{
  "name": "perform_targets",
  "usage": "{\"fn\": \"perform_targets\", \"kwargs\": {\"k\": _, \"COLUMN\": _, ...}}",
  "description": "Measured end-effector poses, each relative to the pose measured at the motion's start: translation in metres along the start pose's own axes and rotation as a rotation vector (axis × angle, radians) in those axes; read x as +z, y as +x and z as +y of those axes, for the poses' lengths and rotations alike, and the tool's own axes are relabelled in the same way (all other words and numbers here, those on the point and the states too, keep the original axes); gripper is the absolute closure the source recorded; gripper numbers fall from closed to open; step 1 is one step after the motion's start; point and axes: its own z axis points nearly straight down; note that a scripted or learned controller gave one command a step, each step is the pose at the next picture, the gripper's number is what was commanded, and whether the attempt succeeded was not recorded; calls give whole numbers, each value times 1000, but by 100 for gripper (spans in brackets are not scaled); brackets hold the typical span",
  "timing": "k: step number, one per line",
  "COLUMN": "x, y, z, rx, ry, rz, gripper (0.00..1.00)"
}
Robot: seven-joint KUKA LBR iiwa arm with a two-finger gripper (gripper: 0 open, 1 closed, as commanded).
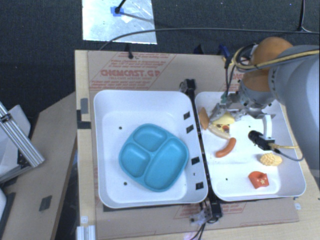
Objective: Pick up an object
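Observation:
My gripper [223,111] hangs low over the far left part of the right bin [295,184]. Directly under it lies a yellow wedge with red spots, like a pizza slice [223,127]; whether they touch is unclear. A brown oval piece [203,118] rests by the bin's left wall. An orange sausage [225,147] lies in the middle, a yellow corn cob [270,159] to the right, and a red piece [258,179] near the front.
The left bin [107,134] holds a blue divided plate [153,156]. A black divider with clips [195,134] runs between the bins. The grey arm [295,79] comes in from the right above the right bin's far corner.

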Motion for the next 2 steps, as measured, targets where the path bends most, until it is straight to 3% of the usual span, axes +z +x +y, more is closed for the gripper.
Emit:
{"fn": "perform_targets", "kwargs": {"k": 1, "x": -14, "y": 0, "z": 2, "rx": -2, "ry": -6, "rz": -1, "gripper": 100}}
{"fn": "perform_targets", "kwargs": {"k": 2, "x": -77, "y": -1, "z": 9, "rx": 0, "ry": -8, "rz": -1, "gripper": 100}}
